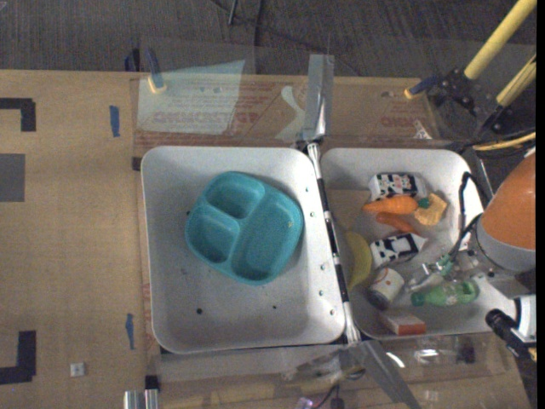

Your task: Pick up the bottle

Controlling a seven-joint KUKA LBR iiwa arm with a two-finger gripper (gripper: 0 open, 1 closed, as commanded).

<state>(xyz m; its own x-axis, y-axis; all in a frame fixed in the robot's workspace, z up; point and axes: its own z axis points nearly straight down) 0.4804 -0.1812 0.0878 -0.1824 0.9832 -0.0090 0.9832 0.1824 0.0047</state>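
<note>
a teal plate [245, 226] is lying in the left bin [162, 313]. in the right bin [341, 164], the green bottle [444, 295] is lying near the front edge among clutter. the gripper [450, 267] is hovering just above it; i cannot tell its state. it is risking to catch the cup [386, 285] instead.

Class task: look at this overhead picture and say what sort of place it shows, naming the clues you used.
Probably a robotics lab test bench, not a kitchen. Two shallow white bins sit side by side on a taped cardboard surface, a grey-and-orange robot arm reaches over the right bin, and cables trail across carpet behind.
</note>
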